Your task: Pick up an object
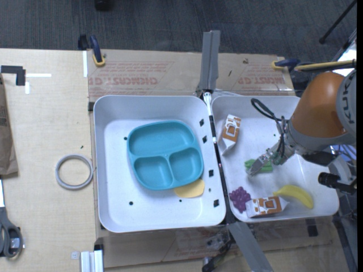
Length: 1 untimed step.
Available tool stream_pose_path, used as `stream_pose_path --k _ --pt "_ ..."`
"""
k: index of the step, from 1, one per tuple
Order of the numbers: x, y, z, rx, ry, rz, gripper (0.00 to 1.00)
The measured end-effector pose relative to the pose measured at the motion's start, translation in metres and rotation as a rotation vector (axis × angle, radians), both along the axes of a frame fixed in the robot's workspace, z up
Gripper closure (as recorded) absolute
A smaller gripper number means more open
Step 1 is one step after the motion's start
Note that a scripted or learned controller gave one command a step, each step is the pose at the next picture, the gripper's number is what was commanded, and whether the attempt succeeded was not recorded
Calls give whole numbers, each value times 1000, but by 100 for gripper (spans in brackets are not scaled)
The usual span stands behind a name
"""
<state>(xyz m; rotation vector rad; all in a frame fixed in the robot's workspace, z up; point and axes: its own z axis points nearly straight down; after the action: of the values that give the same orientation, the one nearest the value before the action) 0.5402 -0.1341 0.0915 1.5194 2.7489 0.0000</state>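
- Green is what sits under the claw (pixel 262 166): a small green object (pixel 251 164) on the floor of the right bin (pixel 295 103), which serves here as the landmark.
- The claw hangs low near the middle of that bin, tilted toward its left side, with the tips at or on the green object. Whether they touch it, I cannot tell.
- Whether the claw's 2 sides stand apart or together is too small and blurred to judge, so nothing can be called held.
- Also in the right bin: a white and orange carton (pixel 229 130) near its upper left, a purple bunch of grapes (pixel 240 197) at its lower left, a second carton (pixel 266 207) along its near wall, and a yellow banana (pixel 296 195) just right of that carton.
- Left of the right bin, the other bin (pixel 108 169) holds a blue divided plate (pixel 164 154) with a yellow piece (pixel 191 190) peeking from under its near edge.
- Far left of the right bin, on the bench, lies a grey ring (pixel 74 171).
- Step in hand, as I judge it: the reach down onto the green object, with the grasp not yet shown to be made.
- The next move calls for a firm close on the green object, then a straight lift clear of the bin floor; the object looks small and low, so a slip is a fair risk.
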Motion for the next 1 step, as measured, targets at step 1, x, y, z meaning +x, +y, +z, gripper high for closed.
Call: stream_pose_path --k 1 --pt "28 5 0 0 0 -53 0"
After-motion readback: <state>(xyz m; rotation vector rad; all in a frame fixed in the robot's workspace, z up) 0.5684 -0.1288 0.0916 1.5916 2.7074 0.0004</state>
